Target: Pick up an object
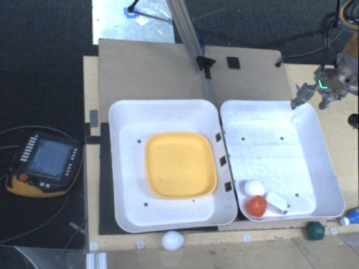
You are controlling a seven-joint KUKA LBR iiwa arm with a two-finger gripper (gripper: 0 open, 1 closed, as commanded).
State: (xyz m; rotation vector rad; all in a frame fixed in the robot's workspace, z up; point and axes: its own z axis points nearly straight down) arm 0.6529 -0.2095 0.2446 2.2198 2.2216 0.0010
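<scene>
Above the right bin's [322,150] far corner, the gripper [312,98] hangs with fingers apart and empty, the red ball [257,206], white ball [254,188] and white block [276,202] untouched.

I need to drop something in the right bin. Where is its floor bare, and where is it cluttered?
The right bin is bare across its far and middle floor, from the wall by the left bin to the outer wall. The clutter is in the near corner: white ball, red ball and a white block. The yellow plate takes the left bin's middle.
</scene>
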